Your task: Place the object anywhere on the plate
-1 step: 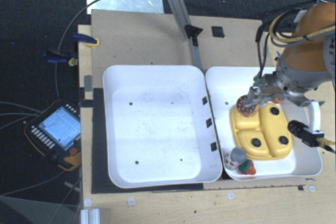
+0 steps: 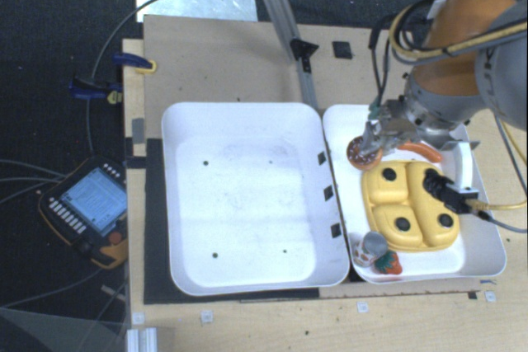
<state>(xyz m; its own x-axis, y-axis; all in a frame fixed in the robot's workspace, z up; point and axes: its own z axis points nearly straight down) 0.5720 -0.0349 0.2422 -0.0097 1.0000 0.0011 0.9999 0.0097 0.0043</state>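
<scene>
A yellow plate (image 2: 394,206) with several compartments lies in the right bin (image 2: 478,255). A brown, ring-shaped object with sprinkles, like a doughnut (image 2: 360,153), sits just off the plate's upper left corner. My gripper (image 2: 371,140) is right over the doughnut's upper right edge and touches or nearly touches it. The tips are too small and hidden to read. An orange curved piece (image 2: 422,151) lies along the plate's far edge, partly under the wrist.
A small grey cup (image 2: 374,244) and a red and green item (image 2: 388,263) lie at the right bin's front left corner. The left bin (image 2: 177,202) stands beside it. A grey pole (image 2: 276,4) slants over the bench behind the bins.
</scene>
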